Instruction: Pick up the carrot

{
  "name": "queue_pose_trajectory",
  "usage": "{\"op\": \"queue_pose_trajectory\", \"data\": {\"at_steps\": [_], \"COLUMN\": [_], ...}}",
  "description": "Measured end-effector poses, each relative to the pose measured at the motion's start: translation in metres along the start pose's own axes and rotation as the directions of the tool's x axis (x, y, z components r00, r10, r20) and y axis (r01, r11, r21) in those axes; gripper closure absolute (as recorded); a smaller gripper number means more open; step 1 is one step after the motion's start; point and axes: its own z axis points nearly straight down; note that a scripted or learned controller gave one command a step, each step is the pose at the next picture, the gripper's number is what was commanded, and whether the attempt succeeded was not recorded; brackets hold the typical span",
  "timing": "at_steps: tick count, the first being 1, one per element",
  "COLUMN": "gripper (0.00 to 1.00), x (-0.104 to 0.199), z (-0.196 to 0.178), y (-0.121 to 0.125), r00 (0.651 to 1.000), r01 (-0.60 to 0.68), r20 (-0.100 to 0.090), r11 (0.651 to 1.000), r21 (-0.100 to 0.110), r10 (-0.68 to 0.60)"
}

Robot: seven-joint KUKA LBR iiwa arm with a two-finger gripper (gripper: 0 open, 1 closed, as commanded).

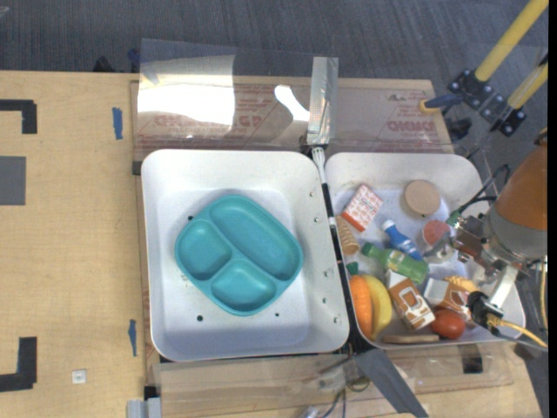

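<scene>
A wooden worktop point(70, 259) is seen from above at a slant, with two shallow white bins set side by side. The grey arm with its orange band point(526, 200) is seen reaching in from the right, bent down over the right bin's point(466, 174) right-hand side. Its claw point(474, 273) is lowered among the clutter there; whether it is spread or pressed together cannot be told. The carrot point(360, 301) is found at the right bin's lower left corner, against the dividing wall, touching a banana point(380, 296) just beside it. The rest of that bin is crowded: a red and white box point(362, 206), a green bottle point(396, 259), a tan round disc point(422, 198), a tomato point(448, 323). Little open room is left there. The left bin point(174, 181) holds a teal divided plate point(238, 251) with bare floor around it. Red print on the clear panels behind cannot be read.
</scene>
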Motion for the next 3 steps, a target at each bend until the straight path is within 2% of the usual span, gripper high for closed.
{"op": "queue_pose_trajectory", "data": {"at_steps": [1, 2, 3], "gripper": [0.00, 1.00, 1.00], "x": [0.004, 0.005, 0.048], "z": [0.000, -0.010, -0.044], "y": [-0.035, -0.032, -0.056], "r00": [0.989, 0.989, 0.993], "r01": [-0.146, -0.146, 0.119], "r20": [0.007, 0.005, 0.010], "r11": [0.989, 0.989, 0.993], "r21": [-0.006, -0.012, -0.005], "r10": [0.146, 0.146, -0.119]}}
